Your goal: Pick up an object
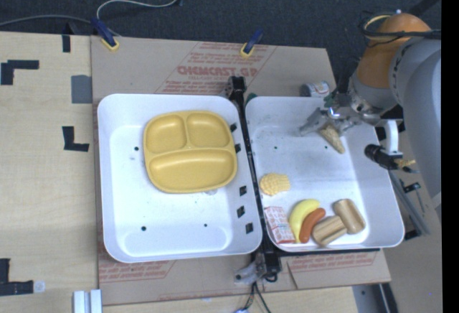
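Note:
My gripper (324, 121) hangs over the upper right part of the right bin (287, 114), with the arm coming in from the right. A small tan cone-shaped piece (333, 139) lies directly under it, touching or nearly touching the gripper's lower side. Whether the piece is gripped cannot be made out. Further toward the front of the same bin are a yellow corn piece (275, 184), a banana (304, 212), an orange sausage (312, 226), two brown bread rolls (349, 215) and a red-and-white packet (278, 225).
The left bin (118, 182) holds a yellow divided plate (191, 150) in its upper half. A black divider (244, 161) runs between the bins. Both bins sit on a cardboard sheet (208, 64) held by clamps at the back.

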Motion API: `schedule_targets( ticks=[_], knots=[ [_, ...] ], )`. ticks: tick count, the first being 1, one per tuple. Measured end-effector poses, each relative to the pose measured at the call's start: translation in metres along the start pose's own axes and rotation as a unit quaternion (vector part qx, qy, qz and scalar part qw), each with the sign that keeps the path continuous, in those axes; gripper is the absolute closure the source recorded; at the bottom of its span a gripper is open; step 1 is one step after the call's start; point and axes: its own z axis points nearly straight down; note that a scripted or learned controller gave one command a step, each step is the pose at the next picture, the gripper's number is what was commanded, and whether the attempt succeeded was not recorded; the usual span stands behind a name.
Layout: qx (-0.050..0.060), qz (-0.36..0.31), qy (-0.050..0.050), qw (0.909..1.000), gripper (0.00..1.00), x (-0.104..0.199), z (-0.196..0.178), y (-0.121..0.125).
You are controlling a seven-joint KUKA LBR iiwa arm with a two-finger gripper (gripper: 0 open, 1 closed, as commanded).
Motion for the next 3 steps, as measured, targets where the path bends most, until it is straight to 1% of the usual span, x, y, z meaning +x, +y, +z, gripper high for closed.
schedule_targets(
  ticks=[1,2,3],
  knots=[
    [0.005,-0.001,0.005,1.0000,0.00,-0.013,0.001,0.008],
    [0.001,-0.002,0.000,1.0000,1.00,-0.015,-0.010,0.009],
    [0.001,0.000,0.001,1.0000,1.00,0.062,-0.185,-0.032]
  ],
)
